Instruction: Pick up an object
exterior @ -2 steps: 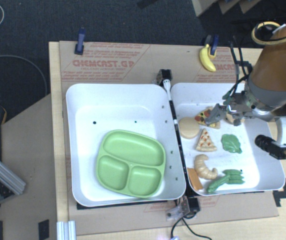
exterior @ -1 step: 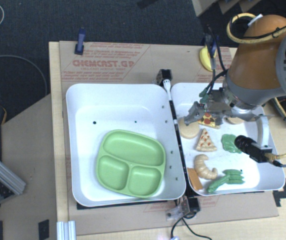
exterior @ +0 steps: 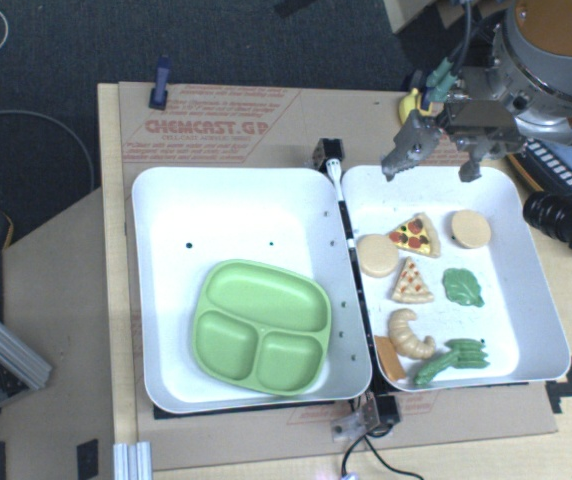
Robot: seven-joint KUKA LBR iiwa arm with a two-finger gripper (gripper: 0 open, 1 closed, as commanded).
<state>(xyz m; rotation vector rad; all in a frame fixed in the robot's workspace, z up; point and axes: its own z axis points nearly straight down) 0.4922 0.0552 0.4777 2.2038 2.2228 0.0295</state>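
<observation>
My gripper (exterior: 434,164) hangs over the far rim of the right bin (exterior: 536,298), fingers (exterior: 402,157) spread apart with nothing between them. Below me in that bin lie two pizza slices (exterior: 414,234), one behind the other, with a cookie (exterior: 376,255) to their left and a round biscuit (exterior: 471,229) to their right. Nearer the front sit a leafy green piece (exterior: 463,287), a croissant (exterior: 410,334) and green beans (exterior: 453,359). The left bin (exterior: 166,218) holds a green divided plate (exterior: 262,325).
</observation>
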